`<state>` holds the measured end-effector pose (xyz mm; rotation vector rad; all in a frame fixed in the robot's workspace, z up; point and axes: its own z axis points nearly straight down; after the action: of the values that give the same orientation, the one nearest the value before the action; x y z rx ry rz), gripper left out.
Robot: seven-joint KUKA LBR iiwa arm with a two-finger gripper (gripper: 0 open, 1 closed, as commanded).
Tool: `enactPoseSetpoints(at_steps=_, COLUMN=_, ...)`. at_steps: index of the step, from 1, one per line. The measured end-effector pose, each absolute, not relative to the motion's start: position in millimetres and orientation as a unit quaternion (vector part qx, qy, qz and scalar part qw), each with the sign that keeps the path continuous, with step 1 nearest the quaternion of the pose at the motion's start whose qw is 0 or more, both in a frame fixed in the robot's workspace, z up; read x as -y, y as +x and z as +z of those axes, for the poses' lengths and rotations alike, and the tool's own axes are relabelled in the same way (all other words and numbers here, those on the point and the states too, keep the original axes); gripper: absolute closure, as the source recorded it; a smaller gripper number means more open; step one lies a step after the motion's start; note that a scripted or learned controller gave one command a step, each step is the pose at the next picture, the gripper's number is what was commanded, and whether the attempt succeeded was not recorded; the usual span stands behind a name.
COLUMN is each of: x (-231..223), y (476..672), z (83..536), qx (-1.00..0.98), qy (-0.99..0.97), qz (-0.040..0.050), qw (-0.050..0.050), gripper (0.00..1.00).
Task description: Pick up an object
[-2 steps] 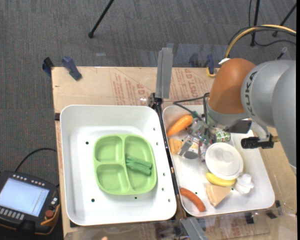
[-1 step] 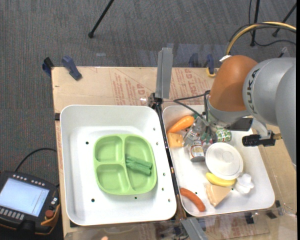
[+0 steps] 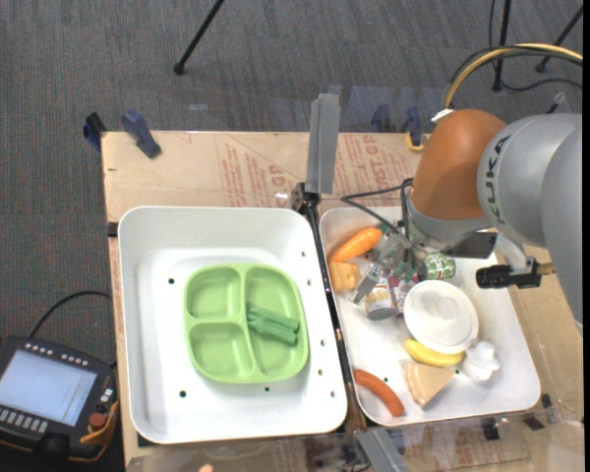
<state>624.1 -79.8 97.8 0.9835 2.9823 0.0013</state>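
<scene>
Two white bins sat side by side. Nearest the camera in the right bin (image 3: 516, 386), a sausage (image 3: 379, 392) lay at about 7 o'clock, a sandwich wedge (image 3: 425, 382) and banana (image 3: 434, 353) next to it, with a white bowl (image 3: 439, 312) just above. Further back, the gripper (image 3: 385, 275) hung over a small can (image 3: 381, 303) near a carrot (image 3: 355, 245); honestly couldn't tell how its fingers stood. The left bin (image 3: 147, 264) held a green divided plate (image 3: 216, 337) with a green piece (image 3: 273, 324) at its 3 o'clock.
</scene>
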Motion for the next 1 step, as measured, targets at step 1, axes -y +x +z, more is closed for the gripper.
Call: enactPoseSetpoints(at_steps=1, x=93.1, y=586.6, z=86.6, qx=-0.957, qy=0.290, qz=-0.0003, qw=-0.001, gripper=0.00)
